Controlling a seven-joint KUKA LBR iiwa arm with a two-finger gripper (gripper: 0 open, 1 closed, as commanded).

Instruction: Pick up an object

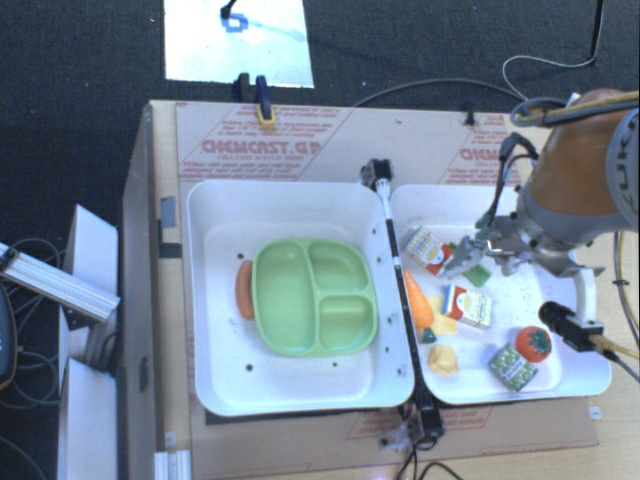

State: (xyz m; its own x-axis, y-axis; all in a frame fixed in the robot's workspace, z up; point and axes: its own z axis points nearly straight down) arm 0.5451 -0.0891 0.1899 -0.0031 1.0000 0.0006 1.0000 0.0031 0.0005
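We see the gripper (478,255) low in the right bin (590,373), right of frame centre, among loose toys: a small carton (424,246) just to its left, a green block (478,275) at its tip, another carton (468,306) below. Whether it is gripping anything we cannot tell. We judge a clean pick needs it centred over one item, clear of neighbours, before lifting.

Bench (300,133) bearing two bins (215,298)
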